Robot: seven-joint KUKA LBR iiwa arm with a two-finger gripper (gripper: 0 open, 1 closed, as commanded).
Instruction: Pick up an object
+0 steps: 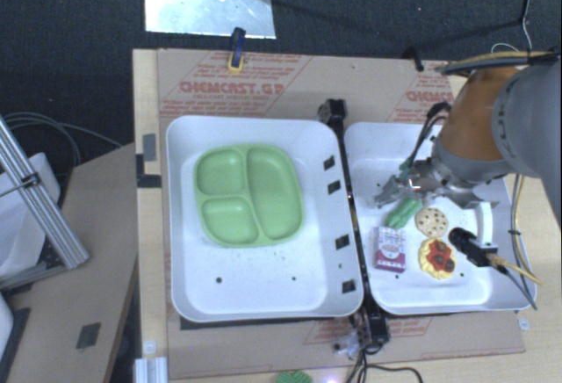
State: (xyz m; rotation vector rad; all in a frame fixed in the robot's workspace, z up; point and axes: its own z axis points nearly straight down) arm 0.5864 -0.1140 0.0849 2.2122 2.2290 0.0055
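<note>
My gripper (397,190) hangs low over the left half of the right bin (378,144), with the grey arm reaching in from the right. Just below it lies a green pod-shaped toy (403,214), close to or touching the gripper's tip. A round tan cookie (431,220) sits right of the pod. A small red and white box (391,249) lies nearer the front. Beside the box is a yellow piece with red spots (437,259). I see nothing lifted off the bin floor.
The left bin (189,276) holds a light green divided plate (248,195). A black divider with clips (342,197) runs between the two bins. Both bins rest on a cardboard sheet (228,83).
</note>
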